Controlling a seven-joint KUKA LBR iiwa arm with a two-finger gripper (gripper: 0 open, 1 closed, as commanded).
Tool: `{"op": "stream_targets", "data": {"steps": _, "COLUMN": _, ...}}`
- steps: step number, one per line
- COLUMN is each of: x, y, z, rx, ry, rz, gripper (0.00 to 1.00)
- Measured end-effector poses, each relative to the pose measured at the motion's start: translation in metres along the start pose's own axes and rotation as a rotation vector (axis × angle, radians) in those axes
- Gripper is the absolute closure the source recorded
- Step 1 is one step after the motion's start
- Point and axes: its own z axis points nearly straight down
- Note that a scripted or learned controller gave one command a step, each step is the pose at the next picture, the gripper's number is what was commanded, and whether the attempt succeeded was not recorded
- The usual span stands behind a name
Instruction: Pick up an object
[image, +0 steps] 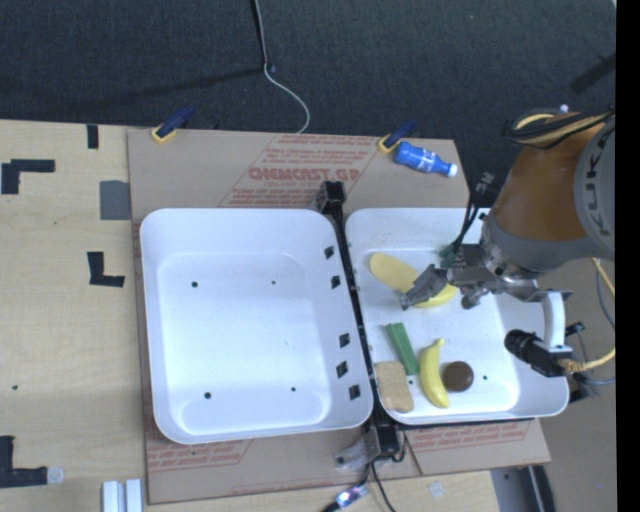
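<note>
The right bin (500, 405) holds several objects. A pale yellow lemon-like piece (391, 269) lies at its upper left. Lower down are a green stick (401, 345), a yellow banana (432, 374), a brown ball (458, 376) and a tan block (393, 386). My gripper (445, 292) hangs low over the bin's middle, just right of the lemon-like piece. Its fingers (422, 290) are spread open, and a small yellow object (438, 299) shows between them. The arm's orange band and grey wrist hide the bin's right part.
The left bin (160, 240) sits beside the right one, with a black divider clip row (345, 320) between them. A blue bottle (424, 158) lies on the cardboard behind the right bin. Clamps (172, 122) hold the cardboard's back edge.
</note>
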Motion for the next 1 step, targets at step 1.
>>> {"op": "stream_targets", "data": {"steps": 1, "x": -0.0455, "y": -0.0504, "z": 0.0927, "rx": 0.010, "ry": 0.001, "rz": 0.007, "gripper": 0.00}}
